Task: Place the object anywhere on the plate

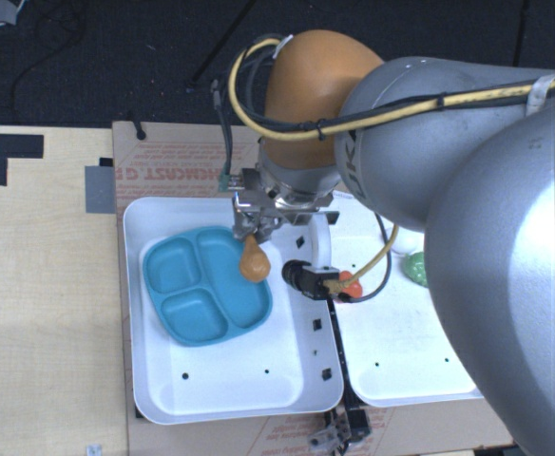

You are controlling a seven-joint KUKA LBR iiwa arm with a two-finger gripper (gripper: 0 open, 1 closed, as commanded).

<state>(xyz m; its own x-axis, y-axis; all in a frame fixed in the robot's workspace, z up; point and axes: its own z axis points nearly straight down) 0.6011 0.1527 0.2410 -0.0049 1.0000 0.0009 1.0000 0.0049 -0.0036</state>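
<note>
While the gripper (252,224) hangs over the blue plate's (201,297) right edge in the left bin (220,388), a tan pear-shaped object (254,260) dangles clasped between its fingers. Carrying looks finished; the next move calls for letting go over a compartment.

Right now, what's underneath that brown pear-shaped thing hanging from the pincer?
Under the brown pear-shaped object lies the right edge of the blue divided plate, in the left white bin. The object covers that bit of rim; contact can't be judged.
</note>
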